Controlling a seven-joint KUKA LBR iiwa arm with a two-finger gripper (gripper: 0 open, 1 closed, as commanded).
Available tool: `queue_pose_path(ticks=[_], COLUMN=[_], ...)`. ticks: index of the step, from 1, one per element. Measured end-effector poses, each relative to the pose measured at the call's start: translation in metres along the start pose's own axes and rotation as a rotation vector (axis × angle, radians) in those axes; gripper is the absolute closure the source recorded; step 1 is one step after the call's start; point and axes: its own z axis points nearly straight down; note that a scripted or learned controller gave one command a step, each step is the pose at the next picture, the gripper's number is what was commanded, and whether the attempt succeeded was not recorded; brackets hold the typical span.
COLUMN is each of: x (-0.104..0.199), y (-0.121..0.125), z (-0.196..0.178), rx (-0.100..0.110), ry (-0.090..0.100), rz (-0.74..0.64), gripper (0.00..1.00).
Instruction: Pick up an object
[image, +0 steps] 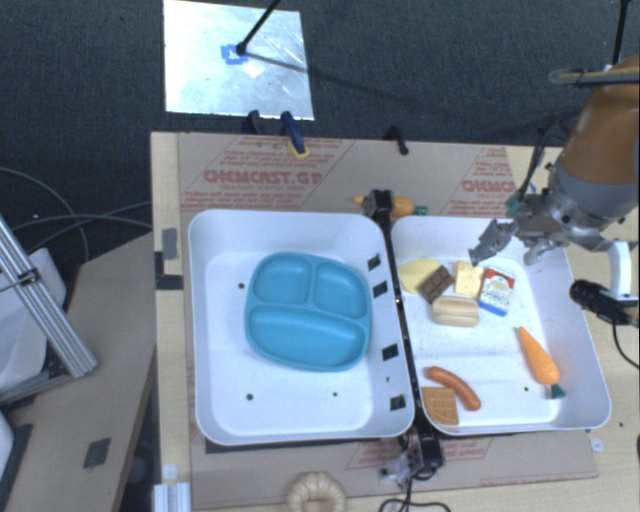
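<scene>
The right bin (585, 345) holds several toy foods. A yellow wedge (418, 272), a brown chocolate piece (435, 285), a cheese block (468, 278) and a small red, white and blue carton (497, 292) cluster near its back. In front of them lie a bread roll (455, 313), a carrot (538, 357), a sausage (453, 387) and a waffle cracker (440, 404). My gripper (512, 246) hovers above the bin's back edge, just behind the carton and cheese. Its fingers (489, 243) are spread open with nothing between them.
A blue divided plate (305, 310) lies in the left bin (215, 300). A black divider with clips (392, 310) runs between the bins. A yellow item (402, 208) sits behind the bins, and a beige ring (316, 492) lies at the bench's front edge.
</scene>
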Motion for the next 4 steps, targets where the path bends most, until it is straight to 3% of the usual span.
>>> queue_pose_path(ticks=[1,4], x=[0.000,0.007], y=[0.002,0.019], z=[-0.008,0.150], rx=[-0.013,-0.013], ry=[-0.001,0.000], rz=[-0.002,0.000], gripper=[0.00,0.00])
